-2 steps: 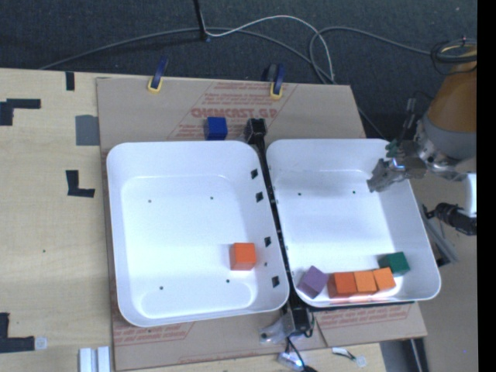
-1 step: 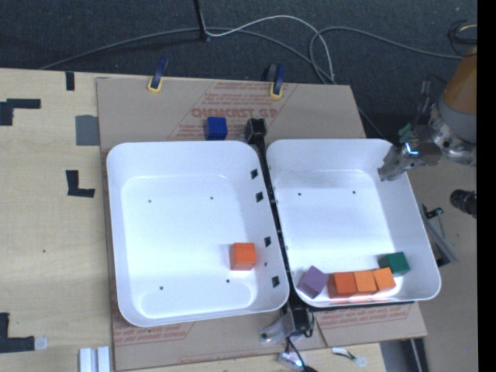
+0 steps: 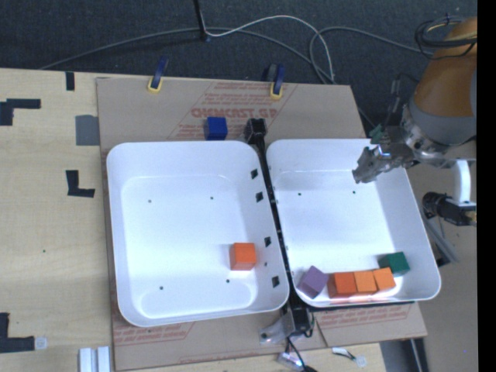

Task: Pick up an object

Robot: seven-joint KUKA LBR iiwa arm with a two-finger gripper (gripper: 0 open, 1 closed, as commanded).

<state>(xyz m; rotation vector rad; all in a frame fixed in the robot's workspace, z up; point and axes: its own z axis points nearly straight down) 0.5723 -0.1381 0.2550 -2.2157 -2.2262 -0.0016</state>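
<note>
White plastic bins sit side by side on the counter (image 3: 46, 208). The right bin (image 3: 403, 208) gathers a purple block (image 3: 312, 281), three orange blocks (image 3: 362, 283) and a green block (image 3: 396, 263) along its near wall; the left bin (image 3: 155, 208) holds one orange cube (image 3: 243, 256). The tool (image 3: 370, 163) hovers over the right bin's far corner, well apart from the blocks; whether it is open or closed cannot be told, being small and dark.

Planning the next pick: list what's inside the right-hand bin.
The right-hand bin holds a purple block, three orange blocks in a row, and a green block, all along its near edge. The tool hangs over its far right corner, hiding a small patch of floor.
</note>
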